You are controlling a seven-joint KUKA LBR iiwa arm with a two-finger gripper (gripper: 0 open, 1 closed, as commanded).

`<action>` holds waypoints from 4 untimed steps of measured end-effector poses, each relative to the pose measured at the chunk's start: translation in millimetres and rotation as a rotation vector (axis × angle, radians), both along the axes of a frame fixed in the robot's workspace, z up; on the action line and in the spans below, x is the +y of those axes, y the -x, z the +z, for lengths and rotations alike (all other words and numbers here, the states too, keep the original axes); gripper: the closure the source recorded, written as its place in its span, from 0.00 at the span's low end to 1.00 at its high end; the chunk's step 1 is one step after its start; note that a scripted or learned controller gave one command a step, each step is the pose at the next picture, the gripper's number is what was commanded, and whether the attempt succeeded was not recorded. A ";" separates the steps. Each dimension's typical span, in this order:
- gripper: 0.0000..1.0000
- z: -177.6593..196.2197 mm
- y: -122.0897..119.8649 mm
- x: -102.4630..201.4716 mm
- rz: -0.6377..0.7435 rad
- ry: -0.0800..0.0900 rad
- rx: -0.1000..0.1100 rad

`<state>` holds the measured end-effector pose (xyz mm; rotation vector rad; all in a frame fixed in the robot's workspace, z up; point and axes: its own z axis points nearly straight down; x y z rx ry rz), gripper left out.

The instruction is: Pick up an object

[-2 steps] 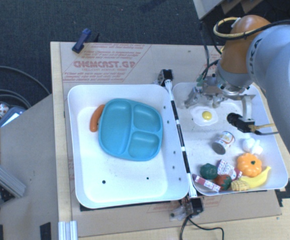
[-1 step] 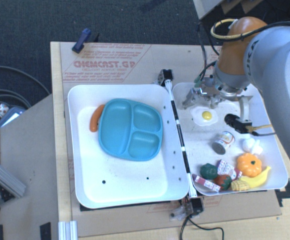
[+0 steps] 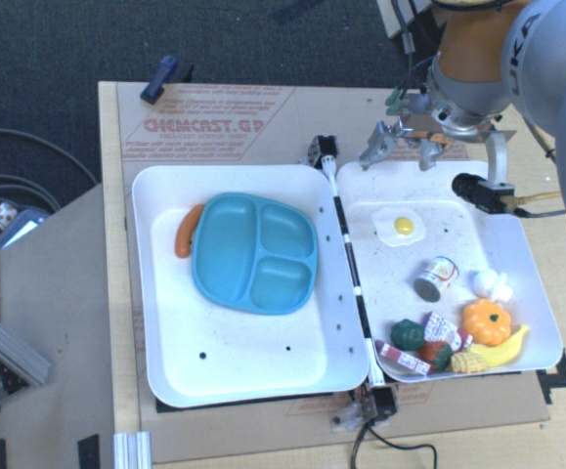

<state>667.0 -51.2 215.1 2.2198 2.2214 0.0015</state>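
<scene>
The right bin (image 3: 546, 306) contains the candidate objects for pickup. A toy fried egg (image 3: 399, 228), white with a yellow yolk, lies flat near the far end of this bin. Nearer the camera, a small can (image 3: 436, 277) lies on its side, grey end facing left, with a white and red label. Just right of the can sits a small white object (image 3: 491, 283); its type cannot be determined. The near corner holds a cluster of touching items: an orange toy pumpkin (image 3: 486, 321) with a green stem, a yellow banana (image 3: 505, 350) curving below it, a yellow corn cob (image 3: 467, 362), a dark green vegetable (image 3: 409, 334), a red item (image 3: 433, 351) and a red and white packet (image 3: 404, 359).

The gripper (image 3: 405, 148) is positioned above the far rim of the right bin, well apart from the cluster and beyond the fried egg. Its fingers (image 3: 377, 149) are spread apart and nothing is between them. The grey arm (image 3: 556, 37) with its orange band (image 3: 478, 18) enters from the upper right.

The left bin (image 3: 155, 291) holds a blue divided tray (image 3: 255, 253) with three compartments. An orange sausage-shaped toy (image 3: 185, 231) lies against the tray's left edge, partly under it.

Both bins rest side by side on the tabletop (image 3: 116, 262). A printed cardboard sheet (image 3: 214, 120) lies under them. A blue clamp (image 3: 159, 78) sits at the sheet's far left corner.
</scene>
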 end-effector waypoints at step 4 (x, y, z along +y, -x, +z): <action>1.00 -109.8 35.1 -52.8 -0.004 0.001 -0.002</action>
